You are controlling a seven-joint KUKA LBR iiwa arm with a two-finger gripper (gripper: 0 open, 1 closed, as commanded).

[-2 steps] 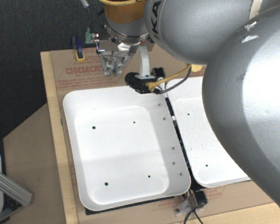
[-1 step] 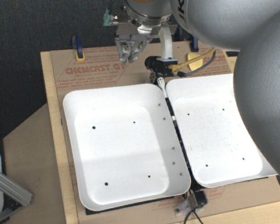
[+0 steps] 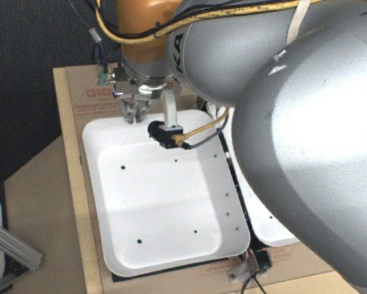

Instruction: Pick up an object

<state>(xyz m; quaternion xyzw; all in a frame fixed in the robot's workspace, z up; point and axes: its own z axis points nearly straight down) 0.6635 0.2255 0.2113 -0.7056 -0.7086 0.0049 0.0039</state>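
Gripper (image 3: 136,115) at 12 o'clock rim of left bin (image 3: 163,204); grip state: cannot tell. Pick object location: cannot tell (arm (image 3: 312,129) covers most of right bin (image 3: 270,228)). Red print (image 3: 96,92) on cardboard (image 3: 77,187) reads "CHE", rest unreadable.

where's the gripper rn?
In the camera view, the gripper is at the far rim of the left bin, toward that bin's far-left corner and directly under the arm's orange band in the image.

Robot lab: grey arm (image 3: 313,136), 2 white bins (image 3: 102,204), cardboard-covered bench (image 3: 79,187), aluminium rail (image 3: 14,244).
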